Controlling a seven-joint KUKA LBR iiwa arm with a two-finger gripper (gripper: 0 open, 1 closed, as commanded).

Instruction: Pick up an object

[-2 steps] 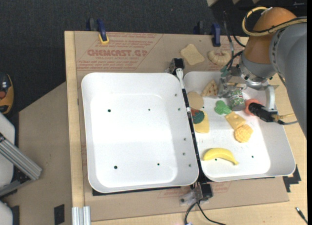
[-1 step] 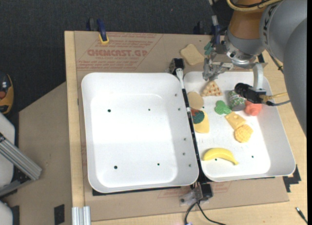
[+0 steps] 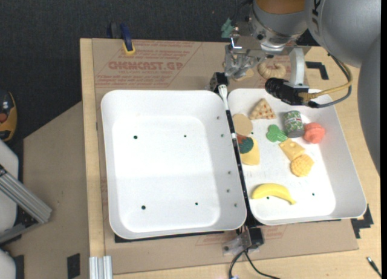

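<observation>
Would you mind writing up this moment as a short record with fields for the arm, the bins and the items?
arm: gripper hangs above the far rim of the right bin
left bin: white, shallow
right bin items: banana, waffle wedge, green can, pink piece, orange piece
banana position: nearest edge, apart from the others
held item: none visible

Right bin (image 3: 347,181) holds loose toy food pieces. Yellow banana (image 3: 273,193) lies flat near front edge, apart from rest. Orange waffle-textured piece (image 3: 302,165) touching yellow wedge (image 3: 291,149). Green piece (image 3: 276,133) beside greyish-green can (image 3: 294,122); pink-red piece (image 3: 314,132) just right. Tan triangular cracker (image 3: 262,110) toward back. Beige oval (image 3: 242,124), dark green-red piece (image 3: 245,145), possibly overlapping pale yellow block (image 3: 250,154), against left wall.
</observation>
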